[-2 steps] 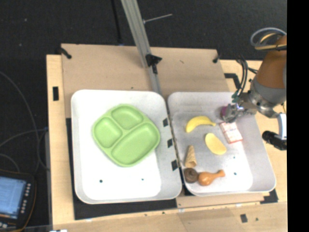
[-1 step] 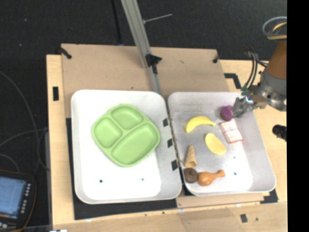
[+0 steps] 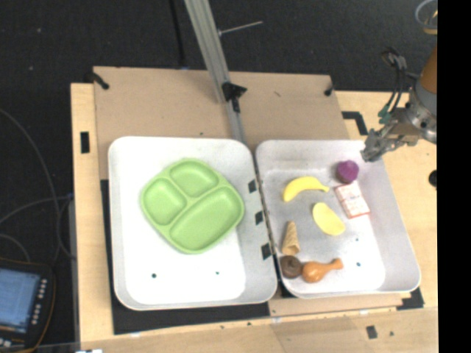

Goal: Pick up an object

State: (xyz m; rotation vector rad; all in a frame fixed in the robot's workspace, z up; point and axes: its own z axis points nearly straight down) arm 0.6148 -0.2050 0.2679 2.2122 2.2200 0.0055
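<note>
Bench with two bins; we cannot tell the gripper's (image 3: pixel 374 150) opening. Hovering at the right bin's (image 3: pixel 401 271) rim, it may clip that rim or nudge the plum (image 3: pixel 347 170) away.

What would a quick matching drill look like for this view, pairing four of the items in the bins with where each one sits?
Column one:
1. green plastic divided plate
2. round purple fruit toy
3. yellow curved toy banana
4. brown toy chicken drumstick

Column two:
A. near the front edge of the right bin, beside a dark round piece
B. alone in the left bin
C. far right corner of the right bin, close to the gripper
D. upper middle of the right bin, left of the purple fruit

Pairs: 1-B, 2-C, 3-D, 4-A
</note>
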